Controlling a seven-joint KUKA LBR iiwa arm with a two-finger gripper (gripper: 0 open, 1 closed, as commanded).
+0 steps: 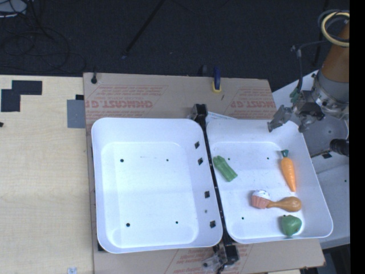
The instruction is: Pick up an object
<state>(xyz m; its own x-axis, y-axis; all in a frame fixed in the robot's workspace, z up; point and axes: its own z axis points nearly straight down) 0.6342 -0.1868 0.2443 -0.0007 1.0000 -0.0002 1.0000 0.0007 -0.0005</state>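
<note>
Four toys sit in the right bin [319,210]; nearest the gripper [290,117] is the carrot [288,172], lying below it in the camera view, long axis running up-down, leafy end toward the fingers. Fingers spread apart, gripping nothing, above the bin's far rim.

Toy carrot [288,173], pickle [224,168], drumstick [276,201] in right bin [319,181].

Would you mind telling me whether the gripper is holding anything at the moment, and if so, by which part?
Nothing is held. The gripper hangs above the right bin's far corner, apart from the carrot and other toys.
</note>
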